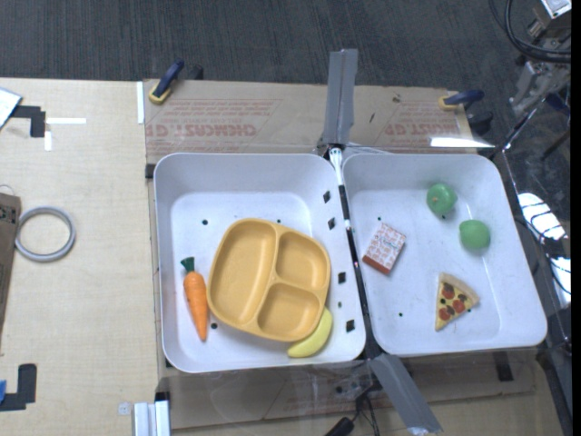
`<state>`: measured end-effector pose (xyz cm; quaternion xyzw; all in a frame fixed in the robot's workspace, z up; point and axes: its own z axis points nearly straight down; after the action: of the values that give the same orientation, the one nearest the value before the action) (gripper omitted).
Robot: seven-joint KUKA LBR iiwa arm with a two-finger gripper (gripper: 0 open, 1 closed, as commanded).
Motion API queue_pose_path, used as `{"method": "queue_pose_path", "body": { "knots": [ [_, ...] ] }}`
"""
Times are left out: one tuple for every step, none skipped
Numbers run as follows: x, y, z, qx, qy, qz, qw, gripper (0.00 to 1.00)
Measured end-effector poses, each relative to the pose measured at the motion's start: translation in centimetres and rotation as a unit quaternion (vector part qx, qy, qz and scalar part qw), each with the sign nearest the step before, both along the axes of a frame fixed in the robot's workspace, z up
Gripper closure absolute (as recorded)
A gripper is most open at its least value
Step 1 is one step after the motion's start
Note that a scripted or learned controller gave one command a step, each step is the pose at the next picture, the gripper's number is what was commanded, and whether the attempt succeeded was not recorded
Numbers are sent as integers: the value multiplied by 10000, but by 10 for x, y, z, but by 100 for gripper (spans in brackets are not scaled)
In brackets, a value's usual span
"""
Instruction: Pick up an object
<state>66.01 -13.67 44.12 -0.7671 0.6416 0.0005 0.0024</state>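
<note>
Two round green balls (441, 198) beside triangular pizza slice (453, 301).

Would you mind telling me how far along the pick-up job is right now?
Nothing looks done yet. The carrot, banana and yellow tray lie in the left bin; the two green fruits, small box and pizza slice lie in the right bin. Nothing is in hand; the whole pick remains.

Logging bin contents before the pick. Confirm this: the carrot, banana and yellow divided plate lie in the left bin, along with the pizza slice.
Not quite. The camera view shows the pizza slice in the right bin. The carrot, banana and yellow divided plate do lie in the left bin.
</note>
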Motion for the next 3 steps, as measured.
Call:
{"method": "queue_pose_path", "body": {
  "knots": [
    [0, -4, 0, 0, -3, 1377, 9905, 100],
    [0, -22, 0, -10, -10, 3448, 9387, 100],
    [0, -63, -1, -9, -19, 4696, 8829, 100]
  ]
}}
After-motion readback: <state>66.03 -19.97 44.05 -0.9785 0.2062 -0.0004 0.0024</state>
